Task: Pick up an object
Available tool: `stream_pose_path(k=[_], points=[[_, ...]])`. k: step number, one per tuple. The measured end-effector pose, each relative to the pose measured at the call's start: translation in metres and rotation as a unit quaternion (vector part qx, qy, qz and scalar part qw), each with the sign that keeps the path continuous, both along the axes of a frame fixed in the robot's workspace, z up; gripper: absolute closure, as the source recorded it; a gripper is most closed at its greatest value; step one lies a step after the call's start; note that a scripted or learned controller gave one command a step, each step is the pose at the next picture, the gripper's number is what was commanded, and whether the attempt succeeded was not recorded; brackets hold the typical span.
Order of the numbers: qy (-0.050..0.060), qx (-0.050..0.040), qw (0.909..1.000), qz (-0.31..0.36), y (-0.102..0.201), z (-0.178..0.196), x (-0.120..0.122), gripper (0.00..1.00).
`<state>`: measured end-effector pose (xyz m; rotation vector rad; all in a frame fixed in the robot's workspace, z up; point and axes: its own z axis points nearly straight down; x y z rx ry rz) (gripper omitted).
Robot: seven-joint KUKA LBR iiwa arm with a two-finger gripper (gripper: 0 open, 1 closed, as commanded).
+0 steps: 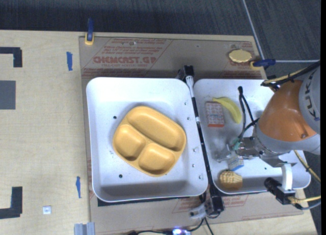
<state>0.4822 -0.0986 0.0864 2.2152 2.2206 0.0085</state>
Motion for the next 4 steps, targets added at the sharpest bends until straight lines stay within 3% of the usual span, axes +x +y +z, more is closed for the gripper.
stream_pose_path(k=[4], points=[[0.000,-0.0016,1.0000,-0.002,0.0054,-0.0003,-0.0008,0.00]])
